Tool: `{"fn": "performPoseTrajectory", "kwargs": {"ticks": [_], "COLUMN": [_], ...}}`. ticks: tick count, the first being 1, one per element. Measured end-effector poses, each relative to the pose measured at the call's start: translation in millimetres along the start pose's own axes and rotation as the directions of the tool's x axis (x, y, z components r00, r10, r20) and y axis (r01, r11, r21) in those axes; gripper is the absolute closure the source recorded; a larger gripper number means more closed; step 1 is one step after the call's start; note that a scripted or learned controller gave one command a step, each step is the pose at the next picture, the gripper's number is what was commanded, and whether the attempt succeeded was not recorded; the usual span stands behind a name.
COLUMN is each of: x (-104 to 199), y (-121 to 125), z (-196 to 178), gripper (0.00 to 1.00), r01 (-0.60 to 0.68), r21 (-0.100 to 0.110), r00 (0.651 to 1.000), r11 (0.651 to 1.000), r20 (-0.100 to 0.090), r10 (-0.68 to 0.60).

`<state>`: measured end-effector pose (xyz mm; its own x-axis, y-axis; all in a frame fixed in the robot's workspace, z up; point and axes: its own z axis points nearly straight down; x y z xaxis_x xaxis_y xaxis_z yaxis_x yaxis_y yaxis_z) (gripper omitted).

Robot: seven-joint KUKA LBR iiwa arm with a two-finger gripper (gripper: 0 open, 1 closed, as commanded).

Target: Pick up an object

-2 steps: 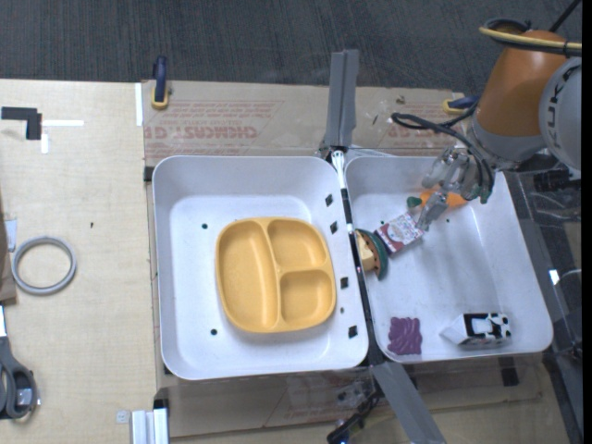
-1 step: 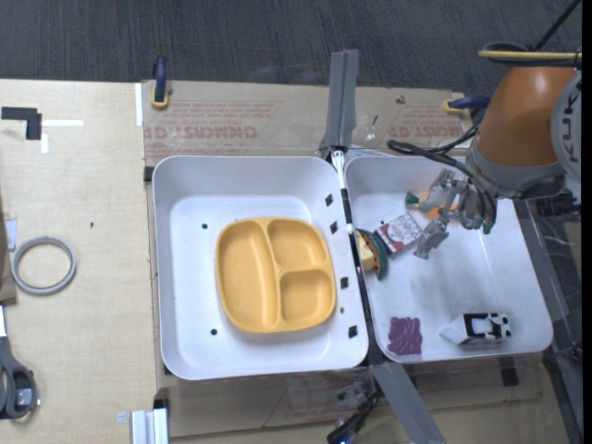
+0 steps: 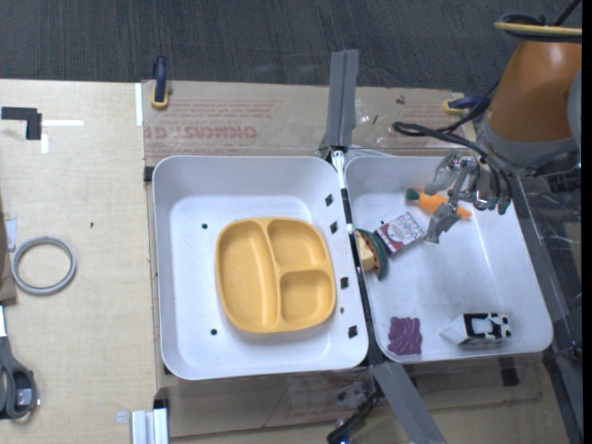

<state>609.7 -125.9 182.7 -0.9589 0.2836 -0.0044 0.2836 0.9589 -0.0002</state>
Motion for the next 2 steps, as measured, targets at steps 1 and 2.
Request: {"fn": "performPoseTrajectory", "kwargs": {"ticks": [1, 2], "x": [-19, -22], "y": [28, -13], "z": [-4, 90], "gripper": [0.0, 0.0], "r01": [-0.073, -0.074], "r21": [-0.001, 0.0], "r00": [0.997, 0.997], "r11": [0.997, 0.997], "r20": [0.0, -0.001], "r10": [0.073, 0.074]}}
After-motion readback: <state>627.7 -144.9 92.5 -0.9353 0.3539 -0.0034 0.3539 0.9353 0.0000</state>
